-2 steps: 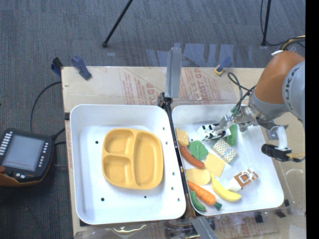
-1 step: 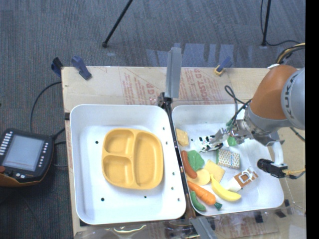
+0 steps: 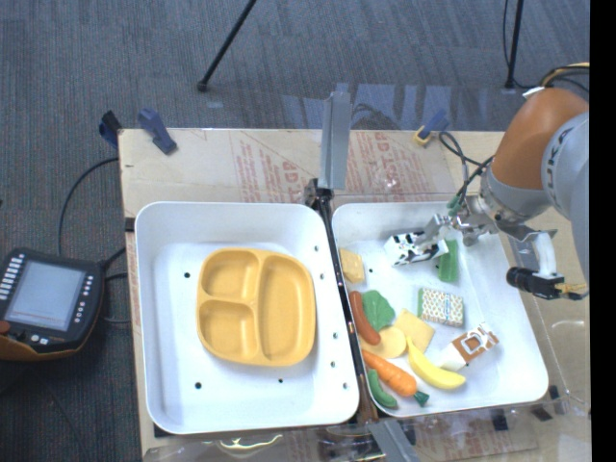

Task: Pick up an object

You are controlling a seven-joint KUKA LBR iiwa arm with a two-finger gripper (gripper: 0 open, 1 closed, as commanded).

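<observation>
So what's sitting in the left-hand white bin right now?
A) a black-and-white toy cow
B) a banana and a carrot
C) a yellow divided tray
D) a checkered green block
C. The yellow divided tray lies alone in the left bin, while the banana, carrot, cow and checkered block all lie in the right bin.

Cardboard-topped bench (image 3: pixel 241 162), two white bins on it, left bin (image 3: pixel 164 258), right bin (image 3: pixel 520 354)
</observation>
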